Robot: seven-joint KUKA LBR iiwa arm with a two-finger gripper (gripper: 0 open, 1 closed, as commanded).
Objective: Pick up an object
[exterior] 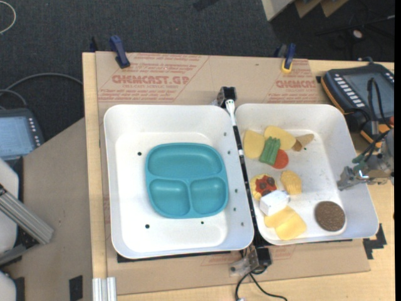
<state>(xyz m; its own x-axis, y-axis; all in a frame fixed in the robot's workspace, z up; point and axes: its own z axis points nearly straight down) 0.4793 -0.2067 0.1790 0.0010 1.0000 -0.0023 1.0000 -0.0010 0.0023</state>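
Jaws unreadable on the gripper (348,178) at the right bin's (332,121) right edge, well apart from the brown disc (329,215) at lower right

The claw (351,177) (at the right bin's (326,121) rim) is blurred, its arm cut off.

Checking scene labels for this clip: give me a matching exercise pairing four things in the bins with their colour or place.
Things:
1. divided plate
2. round disc
3. small block
4. ridged stick

Descriptions:
A. brown, near the right bin's front right corner
B. green, lying over yellow pieces towards the back of the right bin
C. teal, alone in the left bin
D. white, among the pieces by the right bin's left wall

Pairs: 1-C, 2-A, 3-D, 4-B
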